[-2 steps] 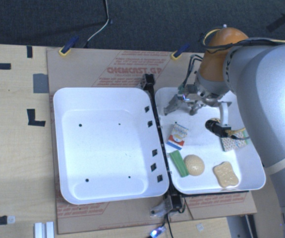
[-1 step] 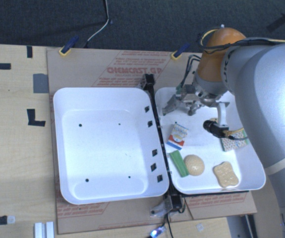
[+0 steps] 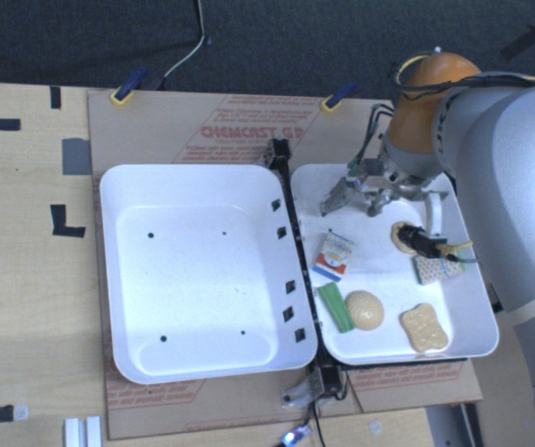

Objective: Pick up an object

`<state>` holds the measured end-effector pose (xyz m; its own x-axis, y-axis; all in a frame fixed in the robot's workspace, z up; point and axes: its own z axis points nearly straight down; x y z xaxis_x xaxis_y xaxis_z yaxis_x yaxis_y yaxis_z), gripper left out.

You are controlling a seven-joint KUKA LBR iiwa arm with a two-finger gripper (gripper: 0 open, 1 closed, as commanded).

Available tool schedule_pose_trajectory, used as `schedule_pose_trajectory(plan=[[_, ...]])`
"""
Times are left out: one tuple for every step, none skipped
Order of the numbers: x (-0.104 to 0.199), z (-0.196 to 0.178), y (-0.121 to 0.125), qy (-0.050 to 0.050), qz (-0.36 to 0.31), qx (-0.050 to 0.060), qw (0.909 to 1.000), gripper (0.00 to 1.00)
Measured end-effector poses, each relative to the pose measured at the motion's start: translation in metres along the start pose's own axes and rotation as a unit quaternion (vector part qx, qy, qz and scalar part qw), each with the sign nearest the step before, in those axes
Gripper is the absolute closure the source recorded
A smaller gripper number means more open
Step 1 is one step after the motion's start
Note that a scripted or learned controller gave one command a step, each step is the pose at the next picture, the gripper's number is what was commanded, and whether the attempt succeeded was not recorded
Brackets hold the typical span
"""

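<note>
My gripper [image 3: 354, 202] hangs over the far left part of the right bin [image 3: 476, 343], open, with nothing between its fingers. Below it in that bin lie a small red, white and blue packet [image 3: 333, 256], a green bar [image 3: 335, 307], a tan ball [image 3: 364, 309] and a tan biscuit-shaped piece [image 3: 423, 328]. A small patterned pouch [image 3: 434, 268] lies near the bin's right wall. The packet is the closest thing to the gripper, a short way nearer the front.
The left bin [image 3: 118, 250] stands beside the right one, with a black divider strip [image 3: 290, 250] between them. The grey arm [image 3: 500, 184] covers the right bin's far right corner. Both bins sit on a cardboard sheet [image 3: 239, 133].
</note>
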<state>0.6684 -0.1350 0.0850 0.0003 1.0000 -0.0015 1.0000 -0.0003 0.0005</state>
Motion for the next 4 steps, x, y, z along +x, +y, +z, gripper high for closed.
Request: schedule_pose_trajectory(plan=[[0.001,-0.01,0.0,0.0,-0.001,0.0,1.0,1.0],[0.001,-0.009,0.0,-0.001,-0.001,0.0,1.0,0.0],[0.037,0.001,0.0,0.001,-0.002,0.001,1.0,0.0],[0.029,0.0,0.0,0.0,-0.001,0.001,1.0,0.0]])
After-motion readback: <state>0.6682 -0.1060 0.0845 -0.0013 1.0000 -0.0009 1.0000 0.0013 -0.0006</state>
